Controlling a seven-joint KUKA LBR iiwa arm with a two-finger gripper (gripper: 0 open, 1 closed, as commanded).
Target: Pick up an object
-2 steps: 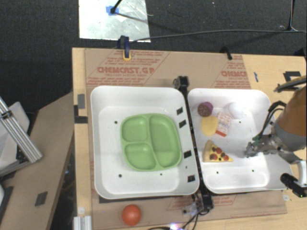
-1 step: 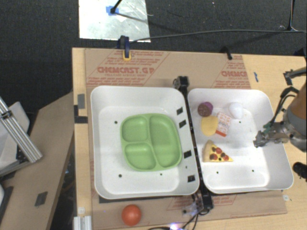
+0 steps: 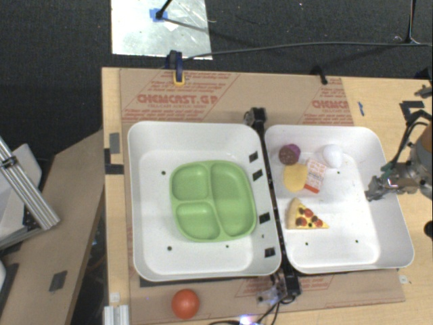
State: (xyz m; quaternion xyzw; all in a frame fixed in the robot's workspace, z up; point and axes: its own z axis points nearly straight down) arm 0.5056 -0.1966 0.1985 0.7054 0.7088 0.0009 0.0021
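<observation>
An orange ball [image 3: 185, 303] was seen on the desk [image 3: 223, 90], in front of the left bin [image 3: 145, 202]. In that bin a green tray [image 3: 212, 200] with four parts was laid. In the right bin [image 3: 389, 242] small toy foods were kept close together: a purple ball [image 3: 289, 154], a yellow piece [image 3: 295, 177], a small packet [image 3: 315, 175], a white lump [image 3: 332, 155] and a pizza slice [image 3: 305, 217]. The slice (flat, light and stiff, it was judged) would best be pinched across its thin edges. The tool [image 3: 376, 189] was seen at the right bin's edge, and it could not be told how wide it was.
</observation>
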